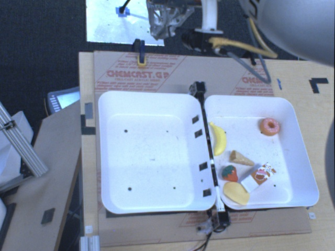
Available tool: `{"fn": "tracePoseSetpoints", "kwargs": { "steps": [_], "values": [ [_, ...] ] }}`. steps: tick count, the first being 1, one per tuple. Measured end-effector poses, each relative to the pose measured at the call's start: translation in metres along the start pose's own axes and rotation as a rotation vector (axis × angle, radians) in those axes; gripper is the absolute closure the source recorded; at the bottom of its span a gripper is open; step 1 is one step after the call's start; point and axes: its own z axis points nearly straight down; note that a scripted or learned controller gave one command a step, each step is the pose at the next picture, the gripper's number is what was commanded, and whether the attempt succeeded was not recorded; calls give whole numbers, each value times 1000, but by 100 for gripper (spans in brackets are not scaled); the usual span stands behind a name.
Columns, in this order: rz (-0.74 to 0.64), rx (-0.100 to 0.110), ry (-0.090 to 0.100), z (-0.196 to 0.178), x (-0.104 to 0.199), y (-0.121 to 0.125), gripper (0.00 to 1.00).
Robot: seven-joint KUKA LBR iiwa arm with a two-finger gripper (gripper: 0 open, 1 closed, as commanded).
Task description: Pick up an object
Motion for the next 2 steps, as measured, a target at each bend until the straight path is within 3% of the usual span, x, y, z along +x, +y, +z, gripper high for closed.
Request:
{"fn": "tracePoseSetpoints", "kwargs": {
  "steps": [1, 2],
  "values": [
    [5, 26, -9, 103, -3, -37, 100],
    [4, 14, -6, 87, -3, -33, 100]
  ]
}}
